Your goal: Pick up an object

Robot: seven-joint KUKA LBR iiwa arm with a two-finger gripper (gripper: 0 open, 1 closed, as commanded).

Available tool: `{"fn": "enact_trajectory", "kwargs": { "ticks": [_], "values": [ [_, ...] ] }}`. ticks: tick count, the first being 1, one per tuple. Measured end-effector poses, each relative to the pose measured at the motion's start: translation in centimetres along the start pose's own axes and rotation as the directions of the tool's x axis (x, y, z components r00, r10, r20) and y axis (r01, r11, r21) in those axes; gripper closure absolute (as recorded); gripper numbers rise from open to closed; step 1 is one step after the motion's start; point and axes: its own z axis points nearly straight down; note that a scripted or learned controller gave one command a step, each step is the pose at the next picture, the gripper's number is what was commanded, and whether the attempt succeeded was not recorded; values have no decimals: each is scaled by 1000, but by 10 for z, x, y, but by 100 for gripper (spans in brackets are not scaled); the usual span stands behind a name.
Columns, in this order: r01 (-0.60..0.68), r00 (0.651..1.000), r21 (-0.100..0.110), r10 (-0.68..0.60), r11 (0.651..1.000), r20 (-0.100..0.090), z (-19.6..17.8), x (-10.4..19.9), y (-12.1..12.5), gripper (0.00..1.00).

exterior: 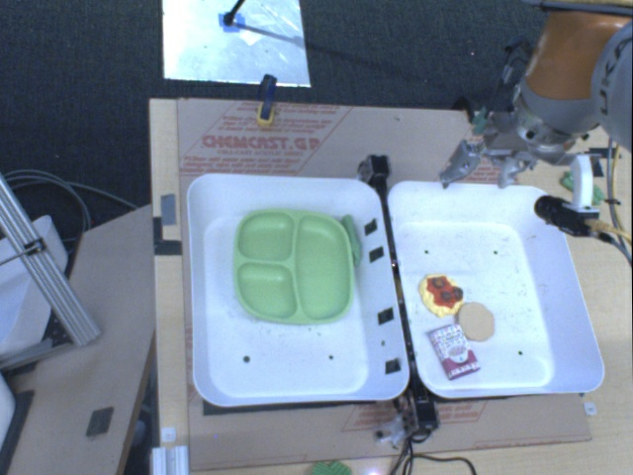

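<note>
Right bin (514,216) rim: hand (482,169) above, open.

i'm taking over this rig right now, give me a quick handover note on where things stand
Pincer: open, holding nothing, above the far rim of the right bin.
Right bin: toy pizza slice, round tan cookie and small red-and-white packet, clustered near its front left.
Left bin: green divided tray.
Done: nothing picked yet.
Left: lower onto one item, close on it and lift.
</note>
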Motion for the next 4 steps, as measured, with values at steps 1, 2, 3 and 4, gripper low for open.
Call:
{"fn": "enact_trajectory", "kwargs": {
  "ticks": [1,2,3,4],
  "values": [
    [-6,1000,15,6,1000,-1,167,-31,-53,0],
    [-4,1000,-4,4,1000,1,165,-26,-92,0],
    [-3,1000,-5,3,1000,1,165,8,-138,0],
    [-3,1000,-4,3,1000,0,156,7,-137,100]
  ]
}}
